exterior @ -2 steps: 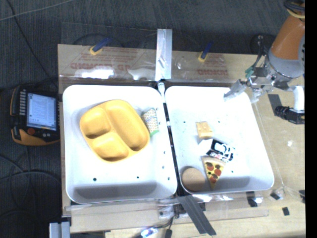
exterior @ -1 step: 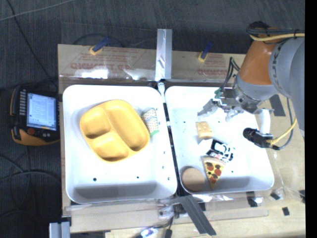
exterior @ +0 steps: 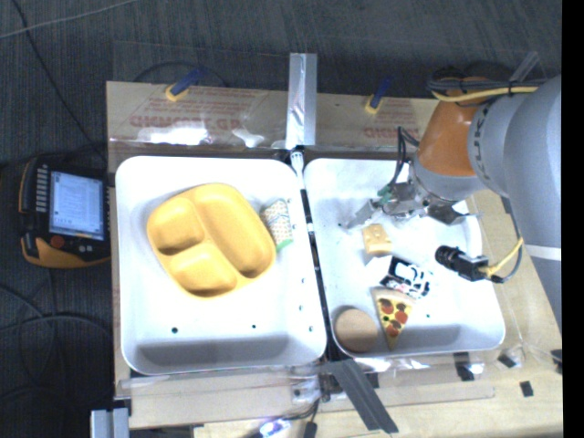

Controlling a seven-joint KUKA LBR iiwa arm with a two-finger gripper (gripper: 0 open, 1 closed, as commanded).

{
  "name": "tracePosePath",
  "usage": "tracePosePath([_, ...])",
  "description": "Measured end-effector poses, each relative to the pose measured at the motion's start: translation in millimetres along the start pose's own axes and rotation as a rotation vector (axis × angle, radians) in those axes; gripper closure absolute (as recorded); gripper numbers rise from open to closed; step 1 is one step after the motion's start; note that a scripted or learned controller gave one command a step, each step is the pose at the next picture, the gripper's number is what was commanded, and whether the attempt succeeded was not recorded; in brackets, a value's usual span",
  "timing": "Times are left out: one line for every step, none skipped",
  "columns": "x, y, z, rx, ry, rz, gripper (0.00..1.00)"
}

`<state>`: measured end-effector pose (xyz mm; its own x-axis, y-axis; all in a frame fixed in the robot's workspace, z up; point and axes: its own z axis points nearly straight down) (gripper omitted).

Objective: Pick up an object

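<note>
I've got the grey arm (exterior: 520, 153) over the right bin (exterior: 456, 336), its gripper (exterior: 388, 203) low beside a pale bread-like chunk (exterior: 376, 239); I cannot tell how the fingers stand. The left bin (exterior: 146, 336) carries a glossy yellow sectioned tray (exterior: 210, 237). Nearer me: a round brown bun (exterior: 356, 328), a flat pizza wedge (exterior: 394, 314).
</note>
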<state>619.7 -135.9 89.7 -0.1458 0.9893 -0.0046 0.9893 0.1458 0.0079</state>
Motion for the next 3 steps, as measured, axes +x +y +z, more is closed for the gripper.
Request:
tracePosePath([-26.4, -14.9, -10.0, 0.009, 0.003, -0.018, 0.00])
tracePosePath([17.6, -6.2, -0.2, -0.001, -0.001, 0.207, 0.00])
tracePosePath([29.4, -30.7, -1.2, -0.006, -0.003, 0.082, 0.00])
